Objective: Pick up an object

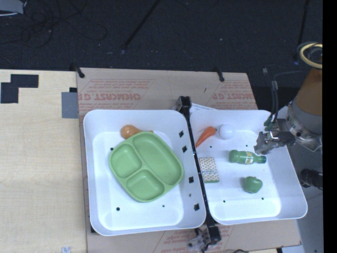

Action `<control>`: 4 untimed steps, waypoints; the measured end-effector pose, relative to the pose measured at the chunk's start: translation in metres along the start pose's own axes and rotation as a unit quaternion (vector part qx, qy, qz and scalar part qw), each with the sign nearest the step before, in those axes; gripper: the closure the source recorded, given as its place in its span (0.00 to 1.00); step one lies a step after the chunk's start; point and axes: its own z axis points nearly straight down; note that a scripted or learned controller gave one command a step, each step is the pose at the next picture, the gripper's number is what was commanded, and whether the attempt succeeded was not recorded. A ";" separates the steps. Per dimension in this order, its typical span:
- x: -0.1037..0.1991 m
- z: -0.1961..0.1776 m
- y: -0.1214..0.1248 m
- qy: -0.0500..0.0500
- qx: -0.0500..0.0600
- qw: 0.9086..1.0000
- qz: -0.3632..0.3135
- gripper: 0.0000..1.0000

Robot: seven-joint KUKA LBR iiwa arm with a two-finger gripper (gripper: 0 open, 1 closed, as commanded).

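Looking down from my feed, nearest me in the right bin I see a green pepper lying toward the near right corner, clear of everything else. Just beyond it, a green bottle lies on its side, its cap end pointing to the bin's right wall. By the divider edge sits a small patterned box. In the left bin a green divided plate takes up the middle, with an orange ball touching its far rim. Farther back in the right bin, an orange carrot leans along the divider beside a white ball. My gripper hangs just above the bottle's cap end, near the right wall; I cannot tell how it is set, and nothing is visibly held.
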 end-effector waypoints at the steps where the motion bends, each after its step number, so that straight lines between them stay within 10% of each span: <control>1: 0.057 -0.003 0.004 0.001 0.002 1.000 -0.002 1.00; 4: 0.215 0.041 0.012 0.001 0.005 1.000 -0.001 1.00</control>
